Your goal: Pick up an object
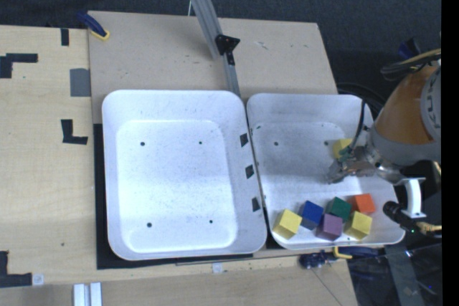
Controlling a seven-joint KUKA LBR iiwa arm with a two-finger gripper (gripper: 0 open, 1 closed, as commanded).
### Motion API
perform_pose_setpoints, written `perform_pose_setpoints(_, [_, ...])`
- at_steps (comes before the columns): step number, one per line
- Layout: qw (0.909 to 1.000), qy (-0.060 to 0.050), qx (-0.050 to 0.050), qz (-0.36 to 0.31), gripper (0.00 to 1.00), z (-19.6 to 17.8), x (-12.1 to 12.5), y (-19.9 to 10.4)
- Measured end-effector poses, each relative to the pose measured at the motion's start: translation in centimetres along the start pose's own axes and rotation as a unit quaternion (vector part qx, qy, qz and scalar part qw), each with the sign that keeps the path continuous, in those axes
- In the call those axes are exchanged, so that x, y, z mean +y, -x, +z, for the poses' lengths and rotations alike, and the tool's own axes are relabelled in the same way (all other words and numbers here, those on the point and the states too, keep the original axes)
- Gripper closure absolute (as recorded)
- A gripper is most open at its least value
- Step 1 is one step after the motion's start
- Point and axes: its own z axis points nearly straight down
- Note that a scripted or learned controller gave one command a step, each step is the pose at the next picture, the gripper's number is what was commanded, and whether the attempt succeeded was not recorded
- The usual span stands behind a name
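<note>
In the camera view the gripper (343, 170) is low in the right bin (301, 111) near its right edge, just beside a yellow block (341, 147); whether its jaws are spread is unclear. Six blocks (328, 218) cluster along the bin's front edge

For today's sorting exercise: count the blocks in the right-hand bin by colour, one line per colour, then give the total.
Yellow blocks: 3
Blue block: 1
Green block: 1
Purple block: 1
Orange block: 1
Total: 7
</note>
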Motion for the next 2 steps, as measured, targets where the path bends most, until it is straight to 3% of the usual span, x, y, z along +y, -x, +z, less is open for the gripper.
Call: perform_pose_setpoints(2, [1.0000,0.004,-0.002,0.000,1.00,-12.5,0.6,-0.3])
